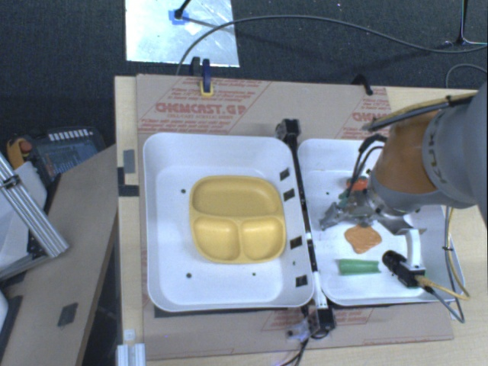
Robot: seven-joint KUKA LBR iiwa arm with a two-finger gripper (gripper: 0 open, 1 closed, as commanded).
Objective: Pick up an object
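Far left, off the table point(126, 235): a grey keypad box point(65, 152) and a metal rail point(32, 213). The box's markings are too small to read.

Under both bins you have a brown sheet point(252, 105). Red print along its back edge reads "CHEMCAST GP". The print repeats further right, where the arm point(450, 158) cuts it off. A blue-and-yellow clamp point(204, 78) sits on that edge. Behind it, a foil square point(179, 21) lies on dark ground.

Left bin point(164, 280): one yellow tray point(236, 218) with three compartments, flat, mid-bin.

A black strip point(299, 204) runs between the bins.

Right bin point(324, 158): the hand point(335, 216) is low over the middle. You cannot tell whether it is wide or narrow. The arm covers the bin's right side and back corner.

Your candidates lie here. An orange piece point(362, 239) is just beside the hand, toward the front; whether they touch is unclear. A green piece point(358, 265) lies flat near the front wall, apart from the hand.
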